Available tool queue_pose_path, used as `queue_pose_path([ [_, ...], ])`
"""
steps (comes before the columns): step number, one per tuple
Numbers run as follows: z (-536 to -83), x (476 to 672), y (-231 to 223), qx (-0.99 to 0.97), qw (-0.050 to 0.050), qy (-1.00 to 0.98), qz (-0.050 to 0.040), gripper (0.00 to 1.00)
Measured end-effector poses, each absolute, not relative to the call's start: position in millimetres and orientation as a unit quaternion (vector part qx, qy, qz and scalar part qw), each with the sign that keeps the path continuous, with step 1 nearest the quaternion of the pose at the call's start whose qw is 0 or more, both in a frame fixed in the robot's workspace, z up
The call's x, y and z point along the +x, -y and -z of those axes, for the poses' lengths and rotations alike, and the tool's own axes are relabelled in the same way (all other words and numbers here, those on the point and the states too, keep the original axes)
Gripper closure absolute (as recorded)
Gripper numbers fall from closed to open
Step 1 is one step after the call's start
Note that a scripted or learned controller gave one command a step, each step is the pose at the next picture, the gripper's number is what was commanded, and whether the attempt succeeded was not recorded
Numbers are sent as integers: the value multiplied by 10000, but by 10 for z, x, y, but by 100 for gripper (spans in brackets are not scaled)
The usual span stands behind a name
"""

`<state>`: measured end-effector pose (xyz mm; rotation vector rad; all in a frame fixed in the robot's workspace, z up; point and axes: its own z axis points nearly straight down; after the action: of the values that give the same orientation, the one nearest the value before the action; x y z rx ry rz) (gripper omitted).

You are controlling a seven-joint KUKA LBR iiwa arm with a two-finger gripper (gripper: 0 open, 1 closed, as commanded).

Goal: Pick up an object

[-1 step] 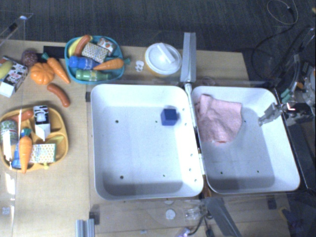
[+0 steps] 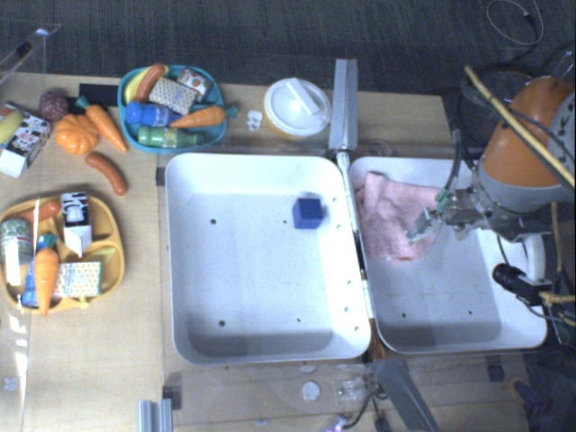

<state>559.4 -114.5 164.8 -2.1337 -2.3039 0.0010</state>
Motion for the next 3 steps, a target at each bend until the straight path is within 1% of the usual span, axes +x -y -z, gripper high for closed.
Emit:
queue_pose_path([
  [1,-930,5801,956,-6415,-79,7671,52,0],
  [2,-1055,5829,952,-6415,-112,7670,75,100],
  [3,-1856,6568,479,-6562,-15,7545,7,100],
])
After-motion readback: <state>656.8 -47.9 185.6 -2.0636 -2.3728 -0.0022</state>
